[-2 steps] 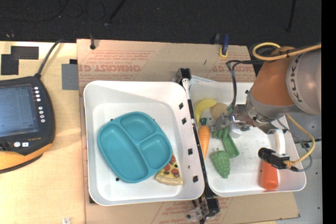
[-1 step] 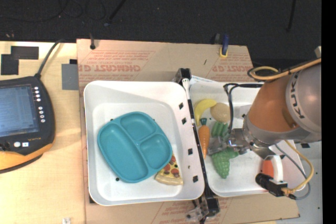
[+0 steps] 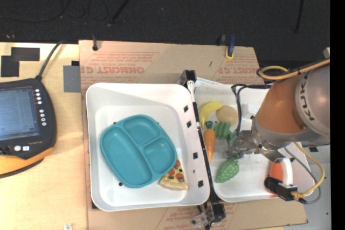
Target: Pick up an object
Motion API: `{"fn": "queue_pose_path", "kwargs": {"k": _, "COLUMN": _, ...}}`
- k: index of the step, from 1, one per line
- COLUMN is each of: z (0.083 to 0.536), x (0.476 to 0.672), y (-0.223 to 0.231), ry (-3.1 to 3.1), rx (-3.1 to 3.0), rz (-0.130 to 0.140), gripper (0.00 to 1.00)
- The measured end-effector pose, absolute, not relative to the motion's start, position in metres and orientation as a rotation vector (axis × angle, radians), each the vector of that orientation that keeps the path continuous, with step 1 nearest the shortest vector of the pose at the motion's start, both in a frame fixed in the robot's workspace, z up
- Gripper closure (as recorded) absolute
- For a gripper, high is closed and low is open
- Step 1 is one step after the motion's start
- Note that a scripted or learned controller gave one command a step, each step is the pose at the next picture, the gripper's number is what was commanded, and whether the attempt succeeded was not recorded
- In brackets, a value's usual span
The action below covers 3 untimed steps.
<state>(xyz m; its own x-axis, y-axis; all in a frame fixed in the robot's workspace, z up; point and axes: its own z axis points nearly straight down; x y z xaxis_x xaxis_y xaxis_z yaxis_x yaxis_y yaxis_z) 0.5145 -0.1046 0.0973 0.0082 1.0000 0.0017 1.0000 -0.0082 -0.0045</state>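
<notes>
My gripper (image 3: pixel 235 149) reaches down into the right bin (image 3: pixel 250 191), just above a bumpy green toy vegetable (image 3: pixel 227 170). An orange carrot (image 3: pixel 209 142) lies to its left, and a small green piece (image 3: pixel 222 130) sits beside it. A yellow banana (image 3: pixel 210 110) and a tan round item (image 3: pixel 227 114) rest at the bin's far left. The arm's orange band and grey wrist hide the bin's middle. An orange-red object (image 3: pixel 276 171) lies near the right side. Nothing is seen between the fingers.
The left bin (image 3: pixel 102 102) holds a teal divided plate (image 3: pixel 139 150) and a pizza slice toy (image 3: pixel 174 177) at its lower right. A tablet controller (image 3: pixel 21 116) lies on the bench at far left. Cables loop around the right bin.
</notes>
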Motion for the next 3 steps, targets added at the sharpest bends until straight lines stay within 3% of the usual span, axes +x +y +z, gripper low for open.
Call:
{"fn": "queue_pose_path", "kwargs": {"k": 1, "z": 0.097, "x": 0.514, "y": -0.105, "ry": -2.210, "rx": -2.227, "rz": 0.004, "gripper": 0.00}}
{"fn": "queue_pose_path", "kwargs": {"k": 2, "z": 0.107, "x": 0.514, "y": -0.105, "ry": -2.203, "rx": -2.230, "rz": 0.005, "gripper": 1.00}}
{"fn": "queue_pose_path", "kwargs": {"k": 3, "z": 0.192, "x": 0.529, "y": -0.014, "ry": -2.232, "rx": -2.212, "rz": -0.010, "gripper": 1.00}}
